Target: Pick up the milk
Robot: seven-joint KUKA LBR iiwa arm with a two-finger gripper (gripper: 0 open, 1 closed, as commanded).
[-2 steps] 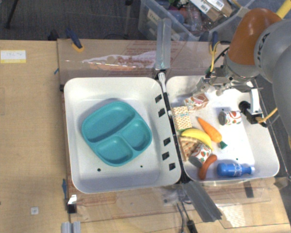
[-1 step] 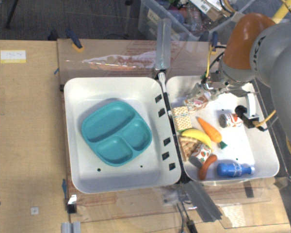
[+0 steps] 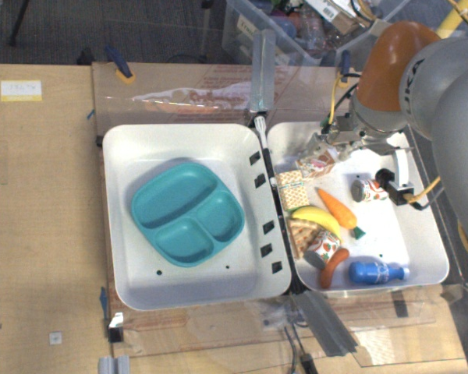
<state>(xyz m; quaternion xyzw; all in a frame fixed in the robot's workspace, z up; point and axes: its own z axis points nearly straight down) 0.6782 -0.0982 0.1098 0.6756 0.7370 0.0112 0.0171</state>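
Small red-and-white milk carton (image 3: 325, 245) is lying beside yellow plastic banana (image 3: 312, 217); prob light, crushable, so grip flat sides; grey gripper (image 3: 333, 136) is hovering well apart, open/closed can't tell

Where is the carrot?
The carrot lies in the right bin, in its middle, touching the banana on its left.

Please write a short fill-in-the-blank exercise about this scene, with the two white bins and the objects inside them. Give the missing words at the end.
1. The teal divided plate lies in the ____ bin of the camera view.
2. The orange carrot lies in the ____ bin.
3. The yellow banana lies directly beside the ____.
4. The blue bottle lies on its ____, near the front wall of its bin.

Missing words: left; right; carrot; side
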